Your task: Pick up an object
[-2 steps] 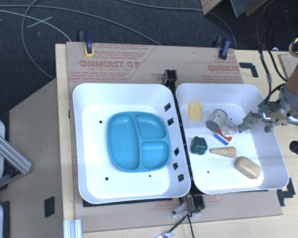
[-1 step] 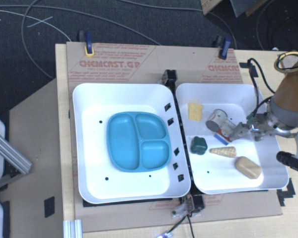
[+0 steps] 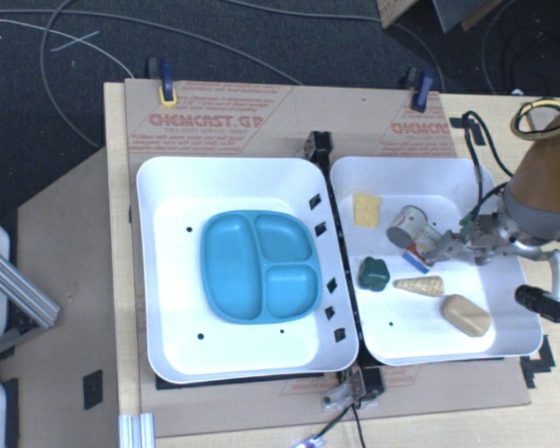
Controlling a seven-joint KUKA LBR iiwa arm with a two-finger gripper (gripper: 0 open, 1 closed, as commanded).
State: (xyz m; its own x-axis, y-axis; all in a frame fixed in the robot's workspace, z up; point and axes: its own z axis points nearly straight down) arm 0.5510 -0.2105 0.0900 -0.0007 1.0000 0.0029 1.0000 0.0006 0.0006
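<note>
Camera view | gripper (image 3: 431,249) mid right bin (image 3: 513,339) | cup (image 3: 408,224) beside, cone (image 3: 419,286) near

We find the right bin (image 3: 504,343) crowded mid-floor: yellow block (image 3: 367,209), grey cup (image 3: 407,225), green piece (image 3: 373,273), cone (image 3: 419,286) and tan lump (image 3: 466,315) lie near together, with the gripper (image 3: 433,249) low among them. Its near-left corner floor is open. In the left bin (image 3: 168,334) the blue divided plate (image 3: 260,266) takes the centre, leaving a bare margin around it.

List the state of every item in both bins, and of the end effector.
Blue divided plate: upright, nothing on it.
Yellow block: lying flat.
Grey cup: tipped on its side.
Green piece: resting apart.
Cone: lying sideways.
Tan lump: lying down.
End effector: low by the cup.
</note>
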